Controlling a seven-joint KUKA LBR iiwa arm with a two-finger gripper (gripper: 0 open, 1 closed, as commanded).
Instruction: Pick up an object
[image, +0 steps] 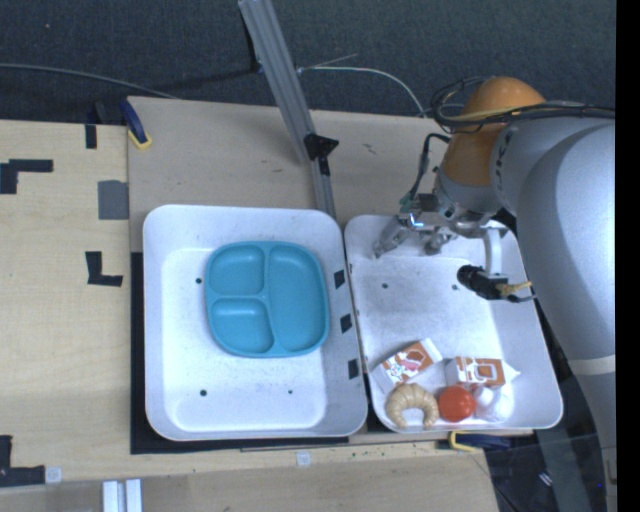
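Observation:
Several small items lie bunched in the near corner of the right bin (420, 300): a tan croissant (412, 405), a red tomato-like ball (457, 403), an orange-and-white packet (409, 363) and a second, similar packet (481, 372). My gripper (410, 240) hangs over the far end of that bin, close to its back rim and well away from the items. Its two grey fingers (386, 242) stand apart with nothing between them, so it is open.
The left bin (170, 330) holds a light blue divided plate (268, 298). A grey metal bar (290, 90) slants across the bench behind the bins. A black fitting (482, 282) under the arm sits over the right bin's right side. The arm's bulk covers the right edge.

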